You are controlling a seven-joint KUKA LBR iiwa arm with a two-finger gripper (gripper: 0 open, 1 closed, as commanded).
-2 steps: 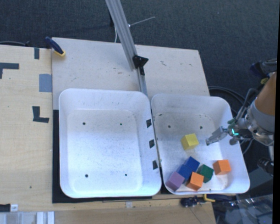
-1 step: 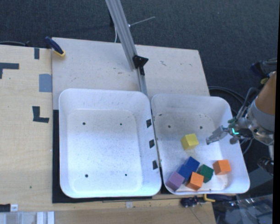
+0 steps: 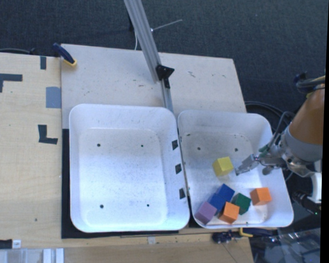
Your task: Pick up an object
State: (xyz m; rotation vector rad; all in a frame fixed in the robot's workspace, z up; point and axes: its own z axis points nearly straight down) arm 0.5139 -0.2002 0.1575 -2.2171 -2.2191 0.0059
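1. Small yellow cube (image 3: 223,166), probably light rigid foam or wood, sits centre-right in the right white bin (image 3: 218,122) (apart from the lower cluster).
2. Its flat opposite faces suit pinching.
3. Gripper (image 3: 244,167) just right; finger spacing unreadable.

White bins (image 3: 122,118); yellow cube (image 3: 223,166), blue cube (image 3: 222,194), green cube (image 3: 241,202), purple cube (image 3: 206,211), two orange cubes (image 3: 261,196).
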